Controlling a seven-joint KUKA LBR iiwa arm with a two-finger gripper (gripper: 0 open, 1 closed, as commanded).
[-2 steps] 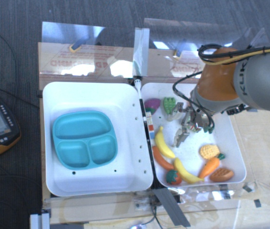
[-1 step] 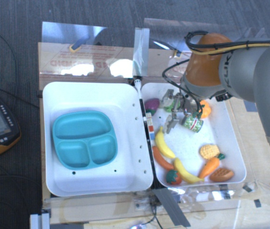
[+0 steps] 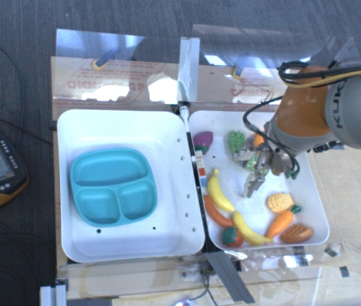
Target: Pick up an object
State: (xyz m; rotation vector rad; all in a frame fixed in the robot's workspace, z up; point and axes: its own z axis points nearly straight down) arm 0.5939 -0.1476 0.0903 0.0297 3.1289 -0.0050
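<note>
Main risk as we see it: the right bin [image 3: 317, 199] is crowded, so a descent could land between items and close on nothing, or nudge a neighbour and knock things aside; the smooth curved bananas look likely to roll or slip out of a pinch. The gripper [image 3: 254, 185] hangs low in the middle of the right bin, over bare white floor, with no item between its fingers that we can see. Finger state: we cannot tell, the tips are too small and blurred against the wrist hardware. Candidate things all lie around it. Green veg [image 3: 236, 141] sits just up-left of it, partly under the wrist. Upper banana [image 3: 218, 192] lies to its left, near. Corn [image 3: 279, 202] sits just down-right, near. Carrot [image 3: 280, 224] and a brown piece [image 3: 296, 233] are further down toward the near wall. Lower banana [image 3: 249, 229] and an orange sausage-like piece [image 3: 215, 212] lie below-left, touching or nearly so, with a strawberry [image 3: 232, 236] at their end. Purple piece [image 3: 202, 139] sits at the far-left corner, well apart. The left bin [image 3: 168, 126] holds a blue tray [image 3: 113, 186].
</note>
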